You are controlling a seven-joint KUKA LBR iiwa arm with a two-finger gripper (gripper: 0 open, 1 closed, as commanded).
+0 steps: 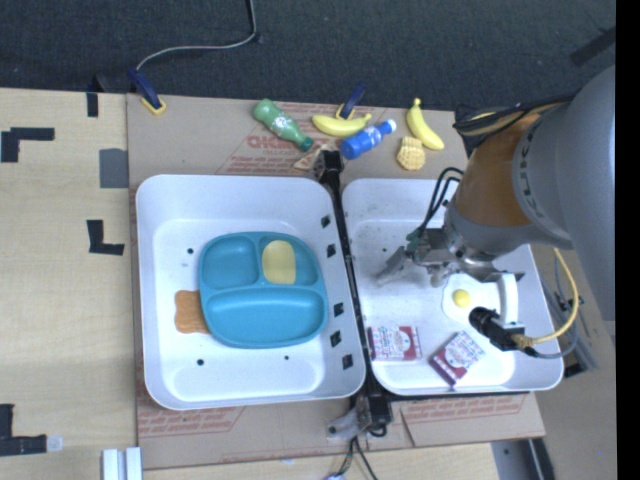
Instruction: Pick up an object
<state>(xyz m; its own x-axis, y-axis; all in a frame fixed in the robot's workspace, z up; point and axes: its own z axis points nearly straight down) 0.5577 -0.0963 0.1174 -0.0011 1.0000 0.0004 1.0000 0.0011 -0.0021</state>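
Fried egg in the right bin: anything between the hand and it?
Nothing visible. The hand hangs over bare floor in the right bin, and the fried egg lies just right of it; both red packets lie nearer the front wall.

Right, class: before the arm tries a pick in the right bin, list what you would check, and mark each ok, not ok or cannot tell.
1. Gripper over right bin: ok.
2. Things to pick in that bin, egg and two packets: ok.
3. Gripper directly above one of them: not ok, it sits left of the egg.
4. Jaws open: cannot tell.
5. Anything already held: cannot tell.
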